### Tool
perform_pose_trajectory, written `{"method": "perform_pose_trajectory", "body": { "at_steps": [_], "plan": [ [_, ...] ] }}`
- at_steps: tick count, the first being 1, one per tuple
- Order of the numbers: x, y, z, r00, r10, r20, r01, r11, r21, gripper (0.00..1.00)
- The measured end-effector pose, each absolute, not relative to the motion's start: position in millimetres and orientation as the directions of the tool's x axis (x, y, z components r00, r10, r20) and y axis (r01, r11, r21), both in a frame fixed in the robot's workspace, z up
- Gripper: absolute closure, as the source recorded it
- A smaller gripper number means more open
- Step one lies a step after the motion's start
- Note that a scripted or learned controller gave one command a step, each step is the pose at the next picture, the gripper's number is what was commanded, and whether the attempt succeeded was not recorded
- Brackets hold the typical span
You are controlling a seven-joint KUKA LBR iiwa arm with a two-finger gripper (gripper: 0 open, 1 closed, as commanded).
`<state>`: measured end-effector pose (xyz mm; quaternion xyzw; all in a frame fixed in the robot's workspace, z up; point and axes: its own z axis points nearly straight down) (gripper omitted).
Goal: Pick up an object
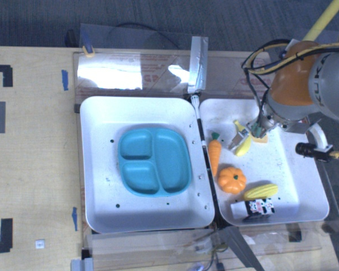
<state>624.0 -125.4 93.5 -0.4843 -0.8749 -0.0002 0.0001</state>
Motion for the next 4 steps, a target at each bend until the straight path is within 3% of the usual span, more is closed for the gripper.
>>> {"method": "perform_pose_trajectory", "body": {
  "at_steps": [1, 2, 3, 4],
  "plan": [
    [626.6, -126.0, 106.8, -0.530, 0.848, -0.006, 0.848, 0.530, 0.008, 1.00],
    [640.1, -114.2, 226.8, -0.522, 0.853, -0.010, 0.853, 0.522, 0.011, 1.00],
    [668.2, -146.7, 322.1, -0.677, 0.736, -0.010, 0.736, 0.677, 0.006, 1.00],
    [642.6, -85.4, 254.0, -0.416, 0.909, 0.003, 0.909, 0.416, -0.003, 1.00]
  ]
}}
